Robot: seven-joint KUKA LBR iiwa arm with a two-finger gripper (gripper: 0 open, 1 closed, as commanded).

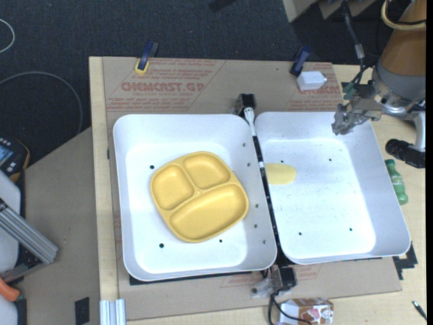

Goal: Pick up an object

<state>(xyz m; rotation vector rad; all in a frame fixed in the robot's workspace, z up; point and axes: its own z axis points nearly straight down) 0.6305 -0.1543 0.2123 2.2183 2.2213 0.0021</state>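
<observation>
Counter (203, 80) with two white bins
Your end effector (348, 122), grip state unreadable, hovers over the right bin (338, 242); a yellow divided plate (198, 196) fills the left bin (135, 147).

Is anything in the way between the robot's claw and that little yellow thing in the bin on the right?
Nothing visible. The gripper hangs over the far corner of the right bin, and the small yellow object lies by that bin's left wall. Only bare white floor lies between them.

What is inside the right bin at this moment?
The right bin holds one small pale yellow object lying near its left wall. The gripper hangs over the bin's far right corner; whatever lies directly beneath it is covered.
</observation>
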